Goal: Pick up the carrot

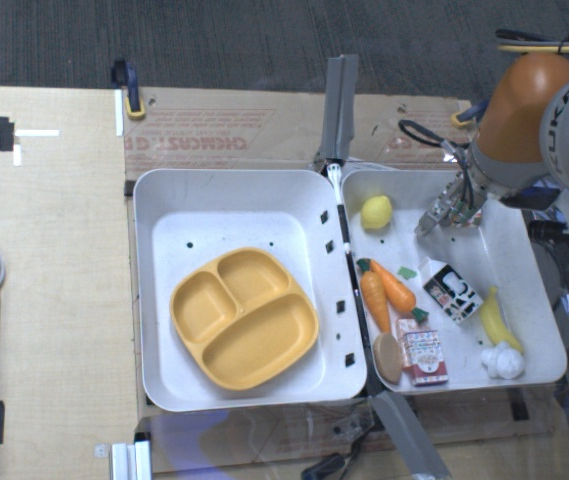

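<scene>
The grey arm with its orange band [524, 108] is reaching in from the upper right of the frame, bending down over the far right corner of the right-hand shallow white bin [539, 298]. Its small metal claw [446, 213] is hanging low near the upper middle of that bin, tilted toward the left, and nothing is sitting between its tips. From where I am standing I cannot tell how the claw is set; it is too small and cluttered to read.

The two orange plastic carrots with green tops [384, 293] are lying side by side against the left wall of the right bin, around the middle of the frame's right half, stems pointing up-left. They are lying well apart from the claw, below and to the left of it. A yellow lemon-shaped toy [376, 212] is resting in the upper left corner of the same bin, just left of the claw. A small black-and-white box [451, 294] is lying right of the carrots, with a yellow plastic banana [493, 318] and a white round object [505, 363] further toward the lower right corner. A red-and-white carton [424, 356] is sitting below the carrots beside a tan oval piece [388, 358].

In the left white bin [154, 268], a yellow three-section plate [244, 318] is lying alone. Both bins are sitting on the pale wooden table [44, 268].
</scene>
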Motion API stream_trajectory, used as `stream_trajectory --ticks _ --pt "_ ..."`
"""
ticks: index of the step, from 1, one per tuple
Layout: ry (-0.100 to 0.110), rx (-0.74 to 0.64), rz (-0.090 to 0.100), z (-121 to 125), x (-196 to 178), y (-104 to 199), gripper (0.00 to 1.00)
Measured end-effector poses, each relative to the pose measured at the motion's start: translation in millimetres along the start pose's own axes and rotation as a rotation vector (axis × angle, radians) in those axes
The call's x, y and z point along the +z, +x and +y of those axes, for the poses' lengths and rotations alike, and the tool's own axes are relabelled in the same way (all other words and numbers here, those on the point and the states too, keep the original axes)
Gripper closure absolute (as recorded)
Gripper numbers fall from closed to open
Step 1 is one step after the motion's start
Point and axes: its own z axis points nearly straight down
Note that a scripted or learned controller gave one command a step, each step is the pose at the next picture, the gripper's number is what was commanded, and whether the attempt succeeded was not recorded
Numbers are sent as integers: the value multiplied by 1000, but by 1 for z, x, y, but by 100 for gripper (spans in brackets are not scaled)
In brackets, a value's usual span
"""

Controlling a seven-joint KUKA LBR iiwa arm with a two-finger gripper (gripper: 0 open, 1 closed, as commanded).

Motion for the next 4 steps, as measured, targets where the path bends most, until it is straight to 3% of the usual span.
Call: stream_trajectory --ticks 1,2,3,4 --pt "0 0 0 0 0 0 0" --pt "-2 1 -3 0 -10 -1 100" --pt "0 136 -1 2 -82 1 100" --pt "2 631 1 20 -111 27 100"
